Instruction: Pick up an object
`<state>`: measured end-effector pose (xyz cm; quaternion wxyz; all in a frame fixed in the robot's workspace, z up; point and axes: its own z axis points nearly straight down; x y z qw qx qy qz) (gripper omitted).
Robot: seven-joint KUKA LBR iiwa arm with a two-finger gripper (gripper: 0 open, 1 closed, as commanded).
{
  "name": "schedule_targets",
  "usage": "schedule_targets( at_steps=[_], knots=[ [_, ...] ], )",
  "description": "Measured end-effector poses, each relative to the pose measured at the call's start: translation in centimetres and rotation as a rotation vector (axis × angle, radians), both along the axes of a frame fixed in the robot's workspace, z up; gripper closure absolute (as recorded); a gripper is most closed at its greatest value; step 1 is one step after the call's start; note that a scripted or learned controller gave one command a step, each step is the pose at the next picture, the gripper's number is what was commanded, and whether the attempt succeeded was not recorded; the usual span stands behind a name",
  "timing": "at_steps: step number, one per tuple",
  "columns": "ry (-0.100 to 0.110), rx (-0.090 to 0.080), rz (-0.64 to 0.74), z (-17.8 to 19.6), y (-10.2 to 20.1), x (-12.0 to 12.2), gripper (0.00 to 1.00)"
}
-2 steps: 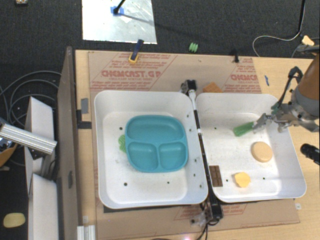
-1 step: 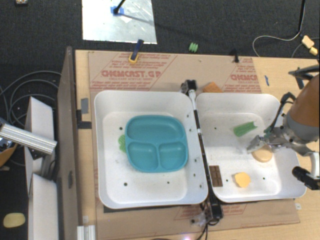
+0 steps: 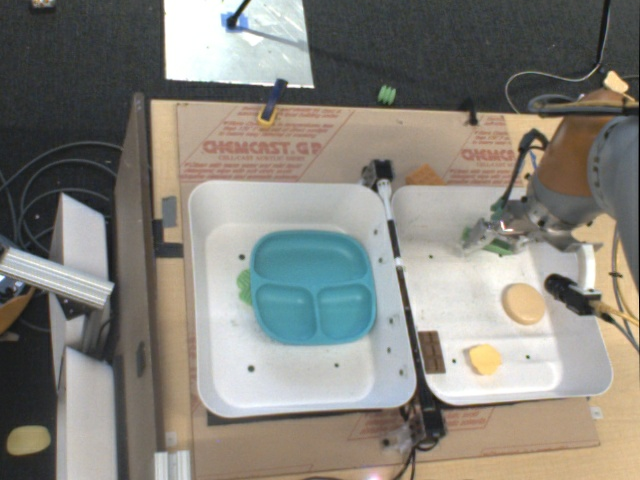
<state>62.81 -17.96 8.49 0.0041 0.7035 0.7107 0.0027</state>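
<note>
While working at the far end of the right bin (image 3: pixel 445 298), centre the gripper (image 3: pixel 485 234) over the small green piece (image 3: pixel 497 249) lying just beside it. Cannot tell whether clamped or apart, so check before lifting. Lower squarely, close gently, rise straight. Steer clear of the tan round (image 3: pixel 523 303) and yellow lump (image 3: pixel 485 359) nearer the front.

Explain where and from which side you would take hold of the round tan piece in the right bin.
Come straight down from above and close across the middle of the round tan piece. It lies flat on the floor of the right bin, and its outline is roughly circular, so probably any direction across works. It sits apart from the yellow piece.
</note>
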Motion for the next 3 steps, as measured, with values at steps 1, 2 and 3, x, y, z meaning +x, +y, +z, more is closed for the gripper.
schedule_targets(
  at_steps=[1,2,3],
  knots=[
    [0.004,0.001,-0.004,0.1,-1.0,1.8,0.00],
    [0.003,0.000,-0.006,1.2,-2.7,3.1,0.00],
    [0.001,-0.002,-0.002,2.3,-2.7,3.1,1.00]
  ],
)
